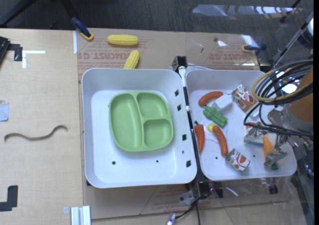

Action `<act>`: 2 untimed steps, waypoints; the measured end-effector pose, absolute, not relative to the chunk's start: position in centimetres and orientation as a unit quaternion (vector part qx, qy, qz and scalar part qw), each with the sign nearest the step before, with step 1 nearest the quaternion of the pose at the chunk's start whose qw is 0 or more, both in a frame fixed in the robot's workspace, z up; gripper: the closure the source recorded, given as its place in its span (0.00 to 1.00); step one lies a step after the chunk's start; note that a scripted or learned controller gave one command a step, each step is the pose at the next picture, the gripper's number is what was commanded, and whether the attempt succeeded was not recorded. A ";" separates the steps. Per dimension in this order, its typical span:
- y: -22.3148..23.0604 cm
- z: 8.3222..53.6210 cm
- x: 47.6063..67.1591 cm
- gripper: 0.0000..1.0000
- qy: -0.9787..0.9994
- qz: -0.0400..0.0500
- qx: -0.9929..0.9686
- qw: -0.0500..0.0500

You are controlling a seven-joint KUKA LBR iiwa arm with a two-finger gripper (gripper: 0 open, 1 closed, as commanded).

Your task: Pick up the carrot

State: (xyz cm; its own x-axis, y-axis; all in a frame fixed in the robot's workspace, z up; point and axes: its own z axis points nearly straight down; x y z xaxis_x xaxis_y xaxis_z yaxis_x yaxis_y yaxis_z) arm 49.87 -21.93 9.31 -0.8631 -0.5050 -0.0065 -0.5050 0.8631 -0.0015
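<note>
- The pincer (275, 156) hangs low over the right bin (219, 171), near its front right corner. Whether it is spread or pressed together cannot be told.
- The carrot (268, 145), a short orange piece, lies just beside the pincer on its left. Whether the two touch is unclear.
- A blue-and-white packet (253, 139) lies just left of the carrot.
- A small carton (238, 160) lies near the bin's front edge, and a second carton (243, 97) lies towards the far edge.
- A green pickle (215, 116) lies mid-bin, with a sausage (211, 97) beyond it.
- A red-orange stick (199, 137) lies along the bin's left wall.
- The left bin (99, 169) holds a green plate (142, 121).
- Two corn cobs (122, 40) lie on the bench beyond the left bin's far edge.
</note>
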 end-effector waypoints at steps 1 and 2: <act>-21.2 9.4 49.2 0.00 0.922 0.004 -0.386 0.007; -20.9 9.4 48.9 0.00 0.866 0.004 -0.500 0.009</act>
